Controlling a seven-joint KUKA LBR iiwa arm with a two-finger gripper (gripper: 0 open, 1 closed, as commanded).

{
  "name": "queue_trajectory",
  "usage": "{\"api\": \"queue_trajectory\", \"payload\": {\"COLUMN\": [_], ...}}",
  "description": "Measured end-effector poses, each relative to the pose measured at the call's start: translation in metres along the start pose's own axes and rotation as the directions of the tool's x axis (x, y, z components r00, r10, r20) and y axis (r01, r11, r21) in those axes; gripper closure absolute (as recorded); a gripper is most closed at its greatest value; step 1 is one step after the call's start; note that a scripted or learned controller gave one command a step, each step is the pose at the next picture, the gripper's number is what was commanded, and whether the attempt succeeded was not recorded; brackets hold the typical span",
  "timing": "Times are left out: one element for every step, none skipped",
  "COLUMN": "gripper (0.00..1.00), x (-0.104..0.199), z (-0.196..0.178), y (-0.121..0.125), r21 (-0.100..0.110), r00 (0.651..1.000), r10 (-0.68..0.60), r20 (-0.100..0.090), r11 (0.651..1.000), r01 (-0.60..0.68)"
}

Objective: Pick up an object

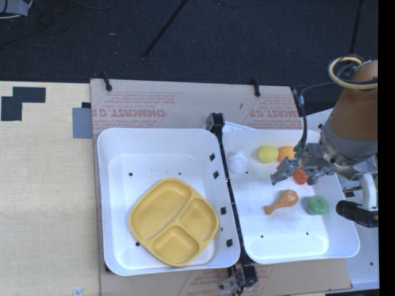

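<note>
Right bin (345, 246): arm reaching from right, gripper (300, 172) low, fingers spread around red object (300, 177).

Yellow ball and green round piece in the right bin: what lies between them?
In the camera view, between the yellow ball and the green round piece sit the gripper and a small red-orange object at its fingers.

Bench (43, 184) bears cardboard (179, 106) under two white bins (114, 165).

Colours showing around the two white bins

Left bin (111, 165) is holding a yellow divided plate (174, 221); right bin (345, 242) is showing a yellow ball (267, 154), orange ball (286, 152), red piece (300, 177), tan drumstick (281, 201), green disc (318, 205), white lump (237, 161).
</note>
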State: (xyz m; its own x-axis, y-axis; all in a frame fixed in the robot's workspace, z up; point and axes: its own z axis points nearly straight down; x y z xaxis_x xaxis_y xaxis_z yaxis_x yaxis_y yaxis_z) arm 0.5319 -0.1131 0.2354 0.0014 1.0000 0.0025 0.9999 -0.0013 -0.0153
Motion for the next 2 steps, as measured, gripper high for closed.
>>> {"api": "queue_trajectory", "payload": {"gripper": [0.0,0.0], "x": [0.0,0.01], "z": [-0.006,0.053], "y": [0.002,0.004], "r21": [-0.011,-0.006], "r00": [1.0,1.0], "r10": [-0.002,-0.002], "r20": [0.001,0.0], "r11": [1.0,1.0], "r01": [0.002,0.002]}}
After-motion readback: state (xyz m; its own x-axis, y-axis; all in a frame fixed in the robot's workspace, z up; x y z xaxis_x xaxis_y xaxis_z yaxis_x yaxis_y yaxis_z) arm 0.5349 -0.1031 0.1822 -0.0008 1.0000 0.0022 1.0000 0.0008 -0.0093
